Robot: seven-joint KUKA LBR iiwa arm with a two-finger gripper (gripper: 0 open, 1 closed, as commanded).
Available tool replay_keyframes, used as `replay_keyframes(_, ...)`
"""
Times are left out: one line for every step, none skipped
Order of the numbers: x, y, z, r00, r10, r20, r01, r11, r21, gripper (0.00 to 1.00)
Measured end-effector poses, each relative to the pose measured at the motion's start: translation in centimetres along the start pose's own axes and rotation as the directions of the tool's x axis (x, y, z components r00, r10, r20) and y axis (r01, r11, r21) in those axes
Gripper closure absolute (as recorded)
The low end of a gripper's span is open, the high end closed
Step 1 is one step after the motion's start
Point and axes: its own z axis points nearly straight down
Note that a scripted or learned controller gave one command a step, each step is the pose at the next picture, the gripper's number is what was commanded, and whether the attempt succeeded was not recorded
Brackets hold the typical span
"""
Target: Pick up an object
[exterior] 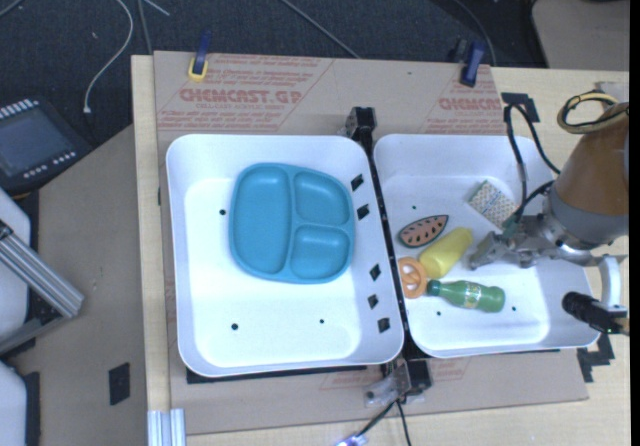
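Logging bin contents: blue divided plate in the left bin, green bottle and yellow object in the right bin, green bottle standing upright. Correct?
Not quite. The camera view shows the green bottle lying on its side, not upright. The rest holds: blue divided plate in the left bin, yellow object in the right bin.

The arm (595, 184) reaches in from the right, end effector (490, 252) lowered.

Counter (300, 79) with two white bins, seen from above.
The cardboard-covered counter carries a left bin (200, 334) and a right bin (440, 159) side by side, touching along a black centre divider (375, 234). Blue clamps (200, 59) grip the cardboard's far edge.
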Motion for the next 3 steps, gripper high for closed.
replay_keyframes(0.0,0.1,-1.3,1.0,0.0,0.001,0.0,1.0,-0.005,1.0)
replay_keyframes(0.5,0.4,-7.7,1.0,-0.001,0.005,0.002,1.0,-0.011,1.0)
replay_keyframes(0.4,0.0,-12.2,1.0,-0.001,0.005,0.001,1.0,-0.01,1.0)
